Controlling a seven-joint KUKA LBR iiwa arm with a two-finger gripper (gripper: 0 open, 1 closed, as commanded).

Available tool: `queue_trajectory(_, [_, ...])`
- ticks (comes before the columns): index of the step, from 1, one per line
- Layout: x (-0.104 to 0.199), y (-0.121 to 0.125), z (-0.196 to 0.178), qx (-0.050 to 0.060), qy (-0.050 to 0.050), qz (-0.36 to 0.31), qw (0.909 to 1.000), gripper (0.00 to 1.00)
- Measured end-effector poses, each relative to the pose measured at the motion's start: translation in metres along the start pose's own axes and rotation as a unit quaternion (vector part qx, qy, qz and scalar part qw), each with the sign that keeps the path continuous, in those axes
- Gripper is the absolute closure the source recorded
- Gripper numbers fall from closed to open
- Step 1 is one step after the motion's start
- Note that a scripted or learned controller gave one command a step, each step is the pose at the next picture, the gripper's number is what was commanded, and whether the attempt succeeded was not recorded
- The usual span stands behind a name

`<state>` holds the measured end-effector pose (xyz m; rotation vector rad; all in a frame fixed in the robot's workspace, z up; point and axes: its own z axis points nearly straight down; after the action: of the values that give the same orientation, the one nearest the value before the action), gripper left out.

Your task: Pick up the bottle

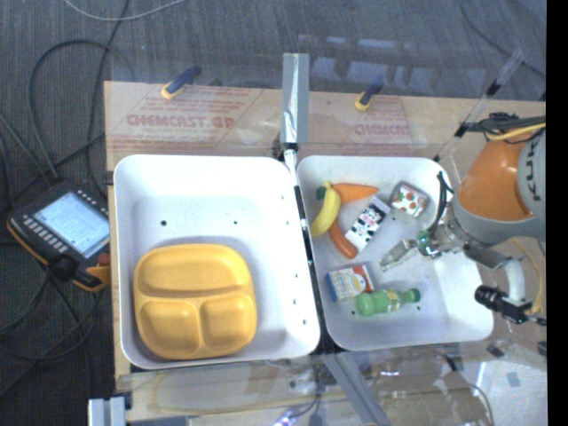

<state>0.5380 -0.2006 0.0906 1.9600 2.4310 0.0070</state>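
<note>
**Ana:** Lowest in the right bin (461,331), nearest us, lies the bottle (387,302), green, on its side, cap toward frame right.

**Ben:** How will it handle?

**Ana:** Light, stiff plastic I'd guess; smooth and round, so it may roll. Take it across the body, not the narrow neck.

**Ben:** Neighbours?

**Ana:** Small carton (349,282) touching its upper left. The gripper (397,255) hovers just above, fingers spread, holding nothing.
</note>
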Motion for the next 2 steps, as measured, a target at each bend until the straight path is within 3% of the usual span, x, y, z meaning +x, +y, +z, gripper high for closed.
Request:
queue_trajectory(1, [0.071,-0.041,-0.010,0.008,0.007,-0.060,0.9981,0.00])
queue_trajectory(2, [0.036,-0.043,0.000,0.002,0.006,-0.084,0.9965,0.00])
